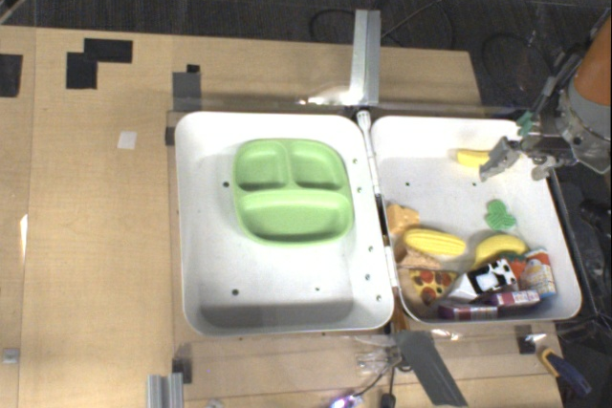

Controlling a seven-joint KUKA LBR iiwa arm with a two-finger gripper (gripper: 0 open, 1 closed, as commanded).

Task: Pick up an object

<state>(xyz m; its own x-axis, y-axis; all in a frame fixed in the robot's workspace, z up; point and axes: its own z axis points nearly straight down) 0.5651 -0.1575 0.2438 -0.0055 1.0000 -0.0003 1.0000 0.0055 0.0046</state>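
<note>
At the right bin's [564, 234] 2 o'clock edge, gripper [521, 162] hovers, fingers spread wide, holding nothing. Small yellow piece [469, 158] lies just at its 9 o'clock.

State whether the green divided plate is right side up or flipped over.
Right side up: the green divided plate shows three hollow compartments facing the camera, lying flat in the left bin.
</note>
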